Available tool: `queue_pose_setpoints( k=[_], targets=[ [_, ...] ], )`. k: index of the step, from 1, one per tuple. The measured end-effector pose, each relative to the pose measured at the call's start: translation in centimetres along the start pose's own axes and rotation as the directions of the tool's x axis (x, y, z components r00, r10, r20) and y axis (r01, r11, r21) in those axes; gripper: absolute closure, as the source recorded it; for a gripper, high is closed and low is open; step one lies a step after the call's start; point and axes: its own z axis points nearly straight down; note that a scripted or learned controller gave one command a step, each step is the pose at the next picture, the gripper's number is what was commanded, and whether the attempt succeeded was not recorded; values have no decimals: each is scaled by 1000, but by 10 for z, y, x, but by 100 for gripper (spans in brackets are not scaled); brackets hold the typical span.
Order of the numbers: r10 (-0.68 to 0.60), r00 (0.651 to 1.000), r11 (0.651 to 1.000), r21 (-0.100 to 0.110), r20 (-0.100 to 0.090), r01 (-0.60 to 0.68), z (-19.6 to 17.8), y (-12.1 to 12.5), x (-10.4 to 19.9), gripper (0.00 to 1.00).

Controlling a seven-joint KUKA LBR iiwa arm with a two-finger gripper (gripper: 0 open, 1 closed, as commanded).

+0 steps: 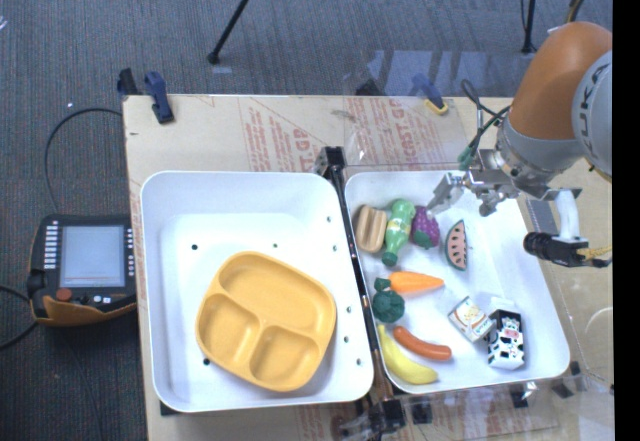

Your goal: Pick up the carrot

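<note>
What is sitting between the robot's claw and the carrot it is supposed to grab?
The gripper hangs above the right bin's far side. The carrot lies nearer the camera, uncovered. On the line between them sit the watermelon slice and grapes, though a descent from above looks unobstructed.

A yellow divided plate (pixel 266 320) lies in the left bin (pixel 170 229); a watermelon slice (pixel 457 244), banana (pixel 405 359) and milk carton (pixel 507 339) share the right.

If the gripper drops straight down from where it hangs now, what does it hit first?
Probably bare floor of the right bin: the gripper hangs above its upper area, with the watermelon slice nearest. The carrot lies farther off. Depth is uncertain.
</note>
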Motion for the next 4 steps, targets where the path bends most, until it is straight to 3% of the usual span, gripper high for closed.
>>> queue_pose_setpoints(
  k=[1, 2, 3, 4],
  targets=[
    [10, 1000, 1000, 2, -1, -10, 103, -47, 19, 0],
    [258, 966, 966, 6, -2, -258, 104, -102, 43, 0],
    [369, 930, 929, -16, -4, -369, 100, -142, 50, 0],
    [379, 925, 925, -2, -6, -379, 93, -145, 48, 100]
  ],
)
